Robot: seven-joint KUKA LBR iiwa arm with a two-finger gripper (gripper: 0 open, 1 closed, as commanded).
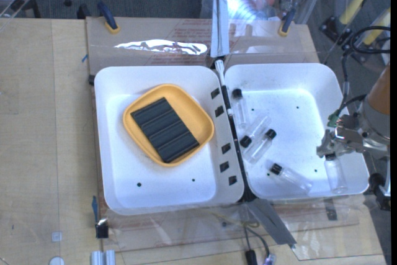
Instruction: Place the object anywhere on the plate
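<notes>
- I saw the gripper low over the right edge of the right bin, at the end of the arm which reached in from the right side.
- From this slanted camera I could not tell whether the gripper was released or clenched, and I saw nothing clearly held in it.
- Several small clear vials with black caps lay on the floor of the right bin: one near the left wall, two close together in the middle, and one lower down.
- I judged that one of these vials was the object to move, so the task was at the picking step, and nothing was placed yet.
- The plate sat in the left bin, well apart from the gripper. It was yellow, of rounded square shape with a raised rim, and it carried a dark ribbed mat.
- The next move, in my opinion, called for a firm hold on one vial, because smooth round glass or plastic could roll or slip.
- Both bins were white, shallow and matt, standing on a pale wooden surface.
</notes>
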